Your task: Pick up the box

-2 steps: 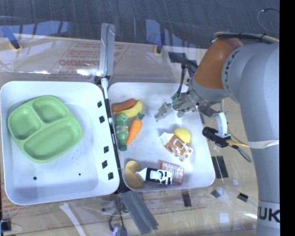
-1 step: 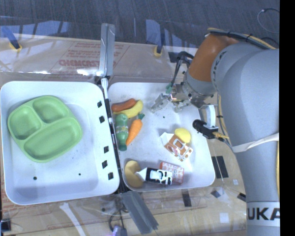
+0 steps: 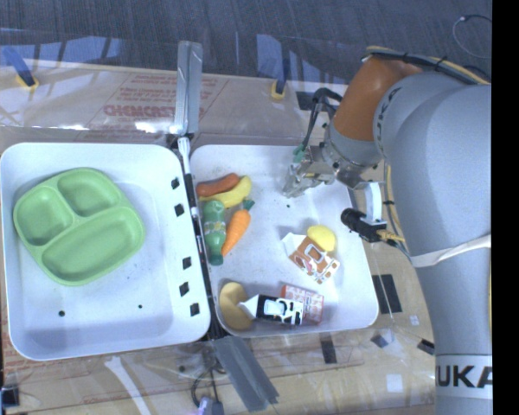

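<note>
Over right bin [image 3: 363, 314], claw [image 3: 296, 182] hovers w/o box [image 3: 314, 260].

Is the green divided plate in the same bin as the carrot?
No, the green plate lies in the left bin, the carrot in the right bin.

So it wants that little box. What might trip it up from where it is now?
The box lies at the near edge of the right bin, pressed against a black-and-white bottle; the pincer might catch the bottle instead.

The pincer hangs near the bin's far side, so on its way it may knock the orange-and-white packet or the lemon.

The bin's wall, close by the box, leaves little room.
</note>
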You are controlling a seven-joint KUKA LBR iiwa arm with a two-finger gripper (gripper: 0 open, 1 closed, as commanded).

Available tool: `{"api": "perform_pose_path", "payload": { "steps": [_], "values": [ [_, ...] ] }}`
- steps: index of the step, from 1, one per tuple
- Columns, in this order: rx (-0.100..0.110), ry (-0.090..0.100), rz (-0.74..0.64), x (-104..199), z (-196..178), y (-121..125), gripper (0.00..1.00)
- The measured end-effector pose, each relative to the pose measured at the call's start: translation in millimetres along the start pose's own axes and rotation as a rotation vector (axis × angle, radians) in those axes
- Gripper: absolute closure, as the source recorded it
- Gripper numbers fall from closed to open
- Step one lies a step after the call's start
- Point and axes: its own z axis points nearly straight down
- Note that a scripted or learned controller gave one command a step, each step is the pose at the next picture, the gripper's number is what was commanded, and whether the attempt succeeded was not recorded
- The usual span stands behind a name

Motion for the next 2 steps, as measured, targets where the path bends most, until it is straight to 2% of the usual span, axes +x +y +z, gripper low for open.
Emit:
{"api": "perform_pose_path", "payload": {
  "steps": [1,2],
  "values": [
    [0.000,0.000,0.000,0.1,0.0,0.0,0.00],
    [0.005,0.001,-0.005,0.6,-6.9,0.0,1.00]
  ]
}}
